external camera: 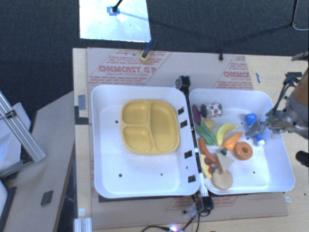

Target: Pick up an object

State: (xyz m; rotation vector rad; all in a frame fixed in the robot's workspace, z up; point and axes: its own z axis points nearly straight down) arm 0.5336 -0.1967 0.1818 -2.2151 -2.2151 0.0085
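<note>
I worked over a pale wooden bench (79,81) that stood on dark carpet (38,33), with a shiny grey square panel (115,13) lying on the floor beyond it and a slanted aluminium rail (19,134) off to the view's left. A sheet printed with red lettering (125,69) covered the bench top, and the two white bins sat on it side by side, touching along a row of black clips. The left bin (96,144) carried a yellow divided plate (149,126), lying flat near its middle. The right bin (280,178) held a crowd of toy food: a small can (211,110) on its side near the far wall, a banana (226,130), a carrot (231,140) just beside it, and a doughnut (243,151) nearer the front. My gripper (258,129) reached in from the right over the right-hand part of that bin, low among the pieces. The blue and white object (250,118) lay right against it, just right of the banana and beyond the doughnut. Its long axis seemed to run on a slant, from the far left toward the near right, though my own metalwork hid its middle. Whether my gripper was spread or closed on it, I could not tell.
</note>
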